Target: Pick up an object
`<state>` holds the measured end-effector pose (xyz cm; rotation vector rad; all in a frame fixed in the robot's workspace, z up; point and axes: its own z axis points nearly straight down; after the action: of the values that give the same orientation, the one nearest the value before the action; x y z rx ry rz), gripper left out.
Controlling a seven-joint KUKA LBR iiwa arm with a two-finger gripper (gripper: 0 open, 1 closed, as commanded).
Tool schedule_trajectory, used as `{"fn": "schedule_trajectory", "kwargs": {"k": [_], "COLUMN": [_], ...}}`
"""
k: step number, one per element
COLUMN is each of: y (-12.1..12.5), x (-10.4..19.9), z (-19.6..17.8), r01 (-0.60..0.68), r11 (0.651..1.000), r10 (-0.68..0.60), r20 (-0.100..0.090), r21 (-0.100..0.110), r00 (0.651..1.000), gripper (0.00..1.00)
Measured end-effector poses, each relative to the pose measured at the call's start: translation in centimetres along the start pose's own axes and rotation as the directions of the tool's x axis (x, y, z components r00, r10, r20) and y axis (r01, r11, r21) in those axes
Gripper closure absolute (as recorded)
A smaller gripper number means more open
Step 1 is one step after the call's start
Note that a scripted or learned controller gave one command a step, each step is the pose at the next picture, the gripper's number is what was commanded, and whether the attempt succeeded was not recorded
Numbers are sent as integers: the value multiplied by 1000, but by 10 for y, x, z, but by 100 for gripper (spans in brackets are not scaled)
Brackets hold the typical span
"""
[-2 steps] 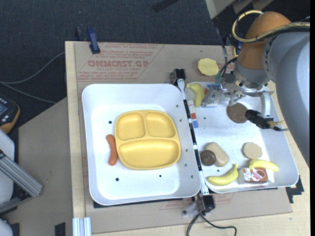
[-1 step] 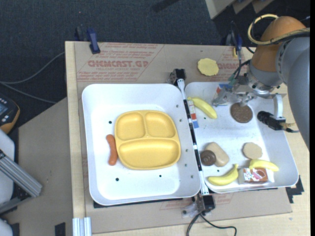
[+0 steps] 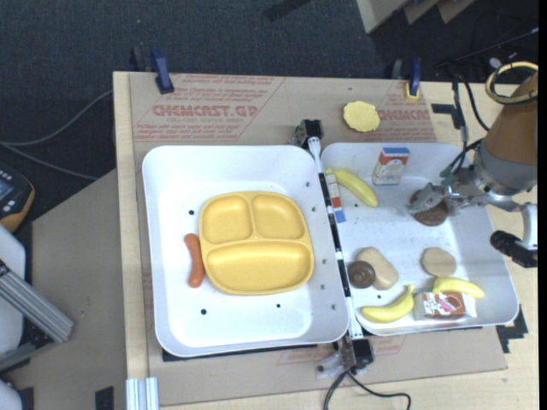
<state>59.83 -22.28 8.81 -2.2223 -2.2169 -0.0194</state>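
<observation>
Camera view looks down on the gripper [image 3: 432,202], which sits low in the right bin [image 3: 504,267] over a brown round object [image 3: 431,214]; whether it grips that object cannot be told. Just left of the gripper stands a small white and red carton [image 3: 391,166], its print too small to read, and farther left lies a banana [image 3: 355,186]. Below the gripper lie a tan piece [image 3: 438,261], a chocolate doughnut [image 3: 361,273] touching a tan potato shape [image 3: 380,268], another banana [image 3: 387,307] and a red-and-white packet [image 3: 443,305]. Well left, the left bin [image 3: 167,229] holds a yellow divided tray [image 3: 255,243] with a sausage [image 3: 195,260] beside it. The counter [image 3: 214,105] reads "CHEMCAST GP" in red.
</observation>
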Motion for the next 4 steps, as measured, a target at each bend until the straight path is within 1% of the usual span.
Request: {"fn": "schedule_trajectory", "kwargs": {"k": [1,2,3,4], "y": [2,16,42,28], "x": [2,105,52,112], "z": [-8,-31,-32,-34], "r01": [7,12,1,7], "r11": [1000,1000,1000,1000], "r10": [-7,-12,-1,-7], "r20": [9,7,14,8], "r21": [2,4,1,9], "r00": [1000,1000,1000,1000], "gripper": [100,100,100,100]}}
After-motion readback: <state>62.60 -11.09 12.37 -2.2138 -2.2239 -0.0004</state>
